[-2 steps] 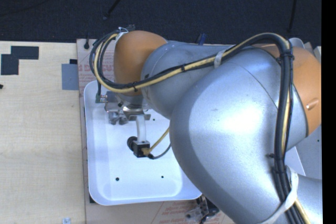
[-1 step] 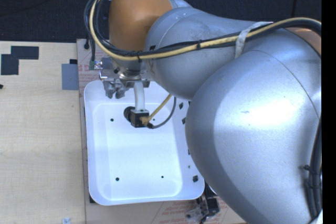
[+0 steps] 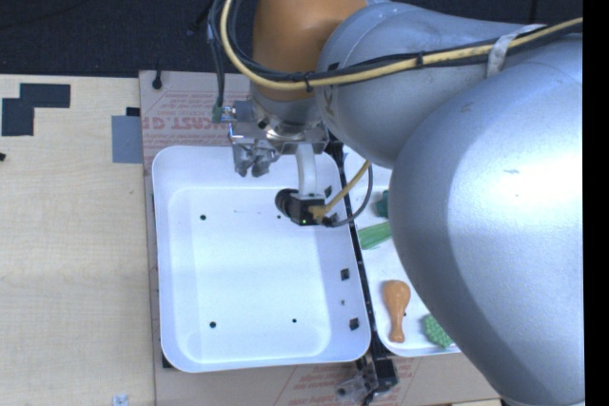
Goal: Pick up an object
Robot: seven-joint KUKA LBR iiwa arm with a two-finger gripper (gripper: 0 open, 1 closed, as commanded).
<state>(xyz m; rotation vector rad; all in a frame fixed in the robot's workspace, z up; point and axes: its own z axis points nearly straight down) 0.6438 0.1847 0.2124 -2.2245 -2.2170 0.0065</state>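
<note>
Well, my jaws hang over the far end of the left bin (image 3: 190, 299), close to its back wall. They look small and grey from up here, and they blur together, so I cannot tell if they are wide or narrow. Just beside them, a bit nearer the middle wall, a black part (image 3: 297, 205) of me hangs low over the white floor of the bin. The floor of this bin has a few small dark dots on it.

Above my jaws sits my round orange part (image 3: 295, 14), with black and yellow cables (image 3: 228, 24) looped around it. My big grey arm (image 3: 495, 204) comes in from the right and covers most of the right bin (image 3: 379, 326).

The things to pick up are in the right bin, well apart from my jaws. An orange toy (image 3: 396, 305), shaped like a chicken leg, lies near the front of that bin. A long green thing (image 3: 374, 235) lies farther back, close to the wall between the two bins. A bumpy green thing (image 3: 436, 331) peeks out from under my arm, just beside the orange toy.

Both bins sit on a brown board (image 3: 181, 114) with red letters. The pale wooden tabletop (image 3: 67, 252) lies to the left, with dark patches (image 3: 125, 137) on it.
</note>
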